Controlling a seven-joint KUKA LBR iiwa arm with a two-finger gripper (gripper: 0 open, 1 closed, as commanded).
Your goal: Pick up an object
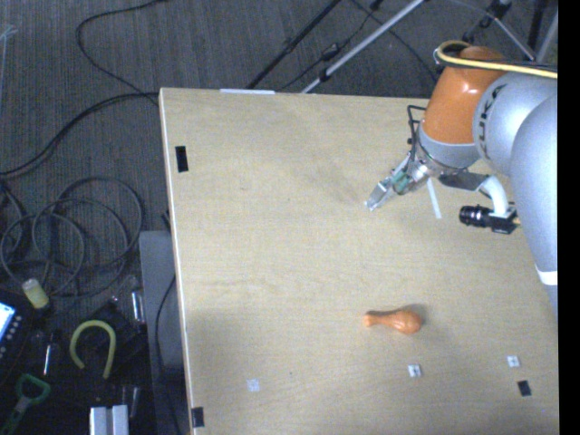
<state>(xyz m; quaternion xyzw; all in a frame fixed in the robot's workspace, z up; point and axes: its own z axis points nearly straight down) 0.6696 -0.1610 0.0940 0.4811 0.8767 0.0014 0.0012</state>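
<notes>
A fixed camera looks down at a slant on a pale wooden tabletop (272, 243). A grey robot arm (526, 143) with an orange band (458, 98) above its wrist reaches in from the right side of the picture, and its gripper (379, 198) points down and to the left, hanging over the upper right part of the table. The tip is small and blurred, so it cannot be told whether it is spread or pressed together; nothing is seen caught in it. The one thing to pick up, a small orange object shaped like a bulb with a thin neck (394, 321), lies flat on the wood well apart from the gripper, nearer the camera and almost straight below the tip in the picture. Its long axis runs roughly left to right, with the narrow neck to the left and the rounder end to the right. By my judgement, the arm must travel toward the near edge and close across the narrow way. Bare wood surrounds the object. Beyond the table's left edge, black cables (72, 216) coil on dark carpet.
</notes>
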